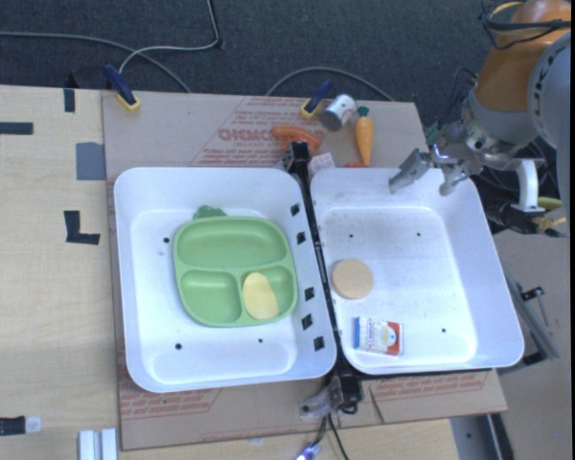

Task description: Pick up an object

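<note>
The gripper [427, 172] hangs in the upper right of the frame, over the top rim of the right bin [479, 257], with its 2 fingers [405, 174] spread apart and nothing between them. The grey arm with its orange band [519, 60] rises behind it toward the right edge.

Below and to the left of the gripper, well apart from it, a round tan disc [352, 280] lies on the floor of the right bin near its left wall. Just below that, near the bottom wall, lies a small white packet with red and blue print [378, 336].

The left bin [144, 286] holds a green divided plate [234, 269] with 3 compartments; a yellow oval piece [260, 296] sits in the lower right one.

Above the bins, on the brown cardboard [172, 132], a toy carrot [364, 139] and a small grey cylinder [339, 111] lie near the top middle of the frame.
</note>
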{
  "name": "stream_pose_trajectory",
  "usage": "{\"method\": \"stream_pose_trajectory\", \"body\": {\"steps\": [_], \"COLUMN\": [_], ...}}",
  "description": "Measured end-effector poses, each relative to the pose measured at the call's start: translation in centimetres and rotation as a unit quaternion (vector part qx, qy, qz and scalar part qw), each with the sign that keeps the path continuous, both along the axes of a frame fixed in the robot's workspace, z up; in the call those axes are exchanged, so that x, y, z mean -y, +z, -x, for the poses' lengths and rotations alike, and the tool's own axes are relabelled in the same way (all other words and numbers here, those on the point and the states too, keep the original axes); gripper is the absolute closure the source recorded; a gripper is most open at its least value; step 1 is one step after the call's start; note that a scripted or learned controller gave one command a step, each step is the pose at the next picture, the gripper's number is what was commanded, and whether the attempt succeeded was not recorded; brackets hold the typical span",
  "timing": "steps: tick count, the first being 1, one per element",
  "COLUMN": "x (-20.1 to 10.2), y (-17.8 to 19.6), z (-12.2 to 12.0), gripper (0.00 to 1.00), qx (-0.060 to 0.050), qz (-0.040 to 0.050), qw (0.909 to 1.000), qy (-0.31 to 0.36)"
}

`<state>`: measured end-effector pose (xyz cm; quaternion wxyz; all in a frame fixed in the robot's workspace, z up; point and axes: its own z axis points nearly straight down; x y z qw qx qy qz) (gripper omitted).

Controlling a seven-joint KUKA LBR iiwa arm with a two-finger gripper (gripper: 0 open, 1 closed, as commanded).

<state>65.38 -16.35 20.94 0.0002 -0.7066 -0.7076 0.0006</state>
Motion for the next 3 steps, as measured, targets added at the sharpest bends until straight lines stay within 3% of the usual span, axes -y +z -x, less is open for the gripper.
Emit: {"method": "stream_pose_trajectory", "body": {"steps": [1, 2, 3], "x": [-6.7, -5.4, -6.9], "y": [-8.8, -12.0, -12.3], "z": [7.3, 8.8, 5.0], "gripper": [0.0, 0.0, 0.0], "qx": [-0.001, 0.006, 0.003], "qz": [-0.0007, -0.0016, 0.0], "qw": [1.0, 1.0, 1.0], "qy": [0.0, 0.0, 0.001]}}
